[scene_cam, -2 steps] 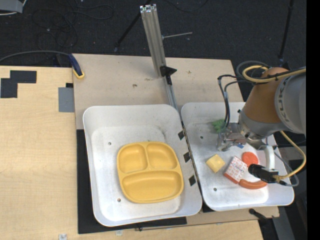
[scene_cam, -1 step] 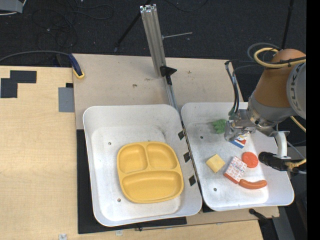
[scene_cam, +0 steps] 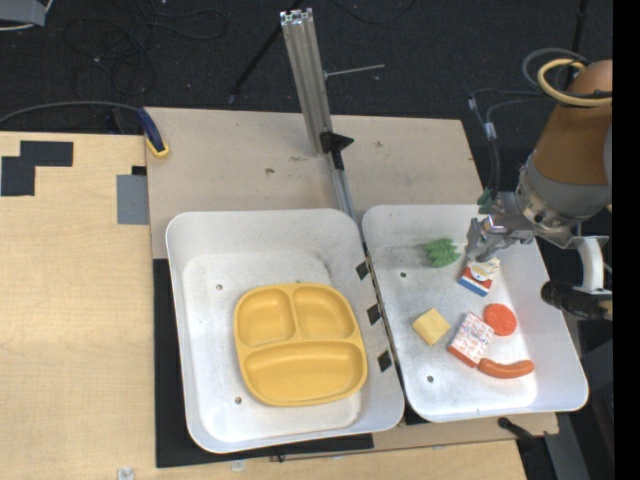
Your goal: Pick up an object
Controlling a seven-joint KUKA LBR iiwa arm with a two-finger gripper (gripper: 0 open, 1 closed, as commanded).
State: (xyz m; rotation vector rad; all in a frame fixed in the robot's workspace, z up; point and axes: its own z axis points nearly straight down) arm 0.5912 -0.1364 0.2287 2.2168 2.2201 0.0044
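i see the gripper [scene_cam: 487, 243] low over the right bin [scene_cam: 560, 393], but i cannot tell how it is set. a small red, white and blue carton [scene_cam: 478, 279] lies just below it, apparently touching. a green toy [scene_cam: 439, 252] sits just to its left. the yellow divided plate [scene_cam: 299, 344] rests in the left bin [scene_cam: 200, 268], well apart.
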